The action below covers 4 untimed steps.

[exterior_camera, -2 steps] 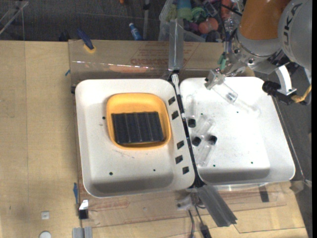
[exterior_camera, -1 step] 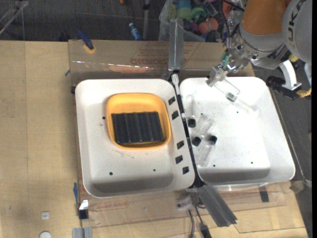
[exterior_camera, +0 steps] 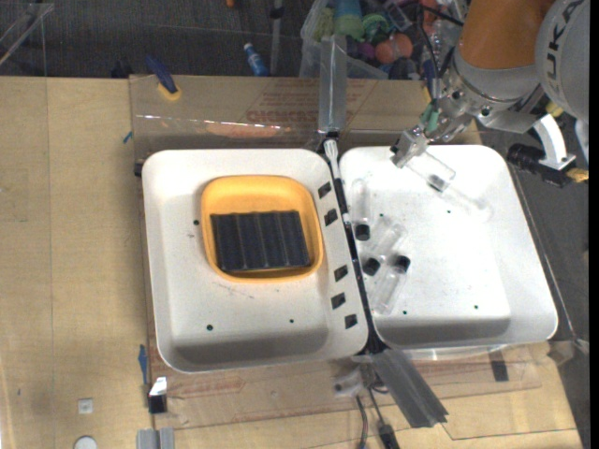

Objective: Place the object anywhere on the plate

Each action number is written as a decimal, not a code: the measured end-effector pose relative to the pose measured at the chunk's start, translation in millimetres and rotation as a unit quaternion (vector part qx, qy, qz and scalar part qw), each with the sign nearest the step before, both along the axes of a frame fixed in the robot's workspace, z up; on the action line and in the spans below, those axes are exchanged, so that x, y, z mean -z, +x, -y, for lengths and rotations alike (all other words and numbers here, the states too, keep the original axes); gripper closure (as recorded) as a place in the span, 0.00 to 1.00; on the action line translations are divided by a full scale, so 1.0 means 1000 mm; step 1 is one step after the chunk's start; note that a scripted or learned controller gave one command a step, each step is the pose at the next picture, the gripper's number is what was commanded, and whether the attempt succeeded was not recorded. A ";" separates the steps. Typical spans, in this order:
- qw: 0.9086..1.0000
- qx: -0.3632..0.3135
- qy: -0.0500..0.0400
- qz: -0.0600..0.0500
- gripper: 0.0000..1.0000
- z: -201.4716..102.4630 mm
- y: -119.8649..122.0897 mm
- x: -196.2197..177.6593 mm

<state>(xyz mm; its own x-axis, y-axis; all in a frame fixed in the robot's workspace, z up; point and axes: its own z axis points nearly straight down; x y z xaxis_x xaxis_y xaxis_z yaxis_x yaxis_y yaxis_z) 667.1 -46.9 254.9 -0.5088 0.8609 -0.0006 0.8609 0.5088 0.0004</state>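
Note:
An orange plate (exterior_camera: 213,197) sits in the left bin (exterior_camera: 178,325). A dark ribbed rectangular object (exterior_camera: 260,239) lies flat on the plate, covering most of its floor. My gripper (exterior_camera: 416,146) hangs over the far edge of the right bin (exterior_camera: 487,288), well to the right of the plate. A small clear piece (exterior_camera: 440,174) shows just below and to the right of the gripper's tip; whether it is held or lying on the bin floor is unclear.
Several clear pieces with black caps (exterior_camera: 382,251) lie along the right bin's left side, near the divider (exterior_camera: 339,241). A crate of colourful toys (exterior_camera: 384,12) stands behind the bins. Bare wooden bench (exterior_camera: 65,251) lies to the left.

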 end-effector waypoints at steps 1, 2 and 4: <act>0.995 -0.101 0.000 0.001 1.00 -0.016 0.000 -0.004; 0.992 -0.127 -0.001 0.003 1.00 -0.014 -0.004 -0.032; 0.946 -0.325 -0.002 0.004 1.00 0.035 -0.005 -0.074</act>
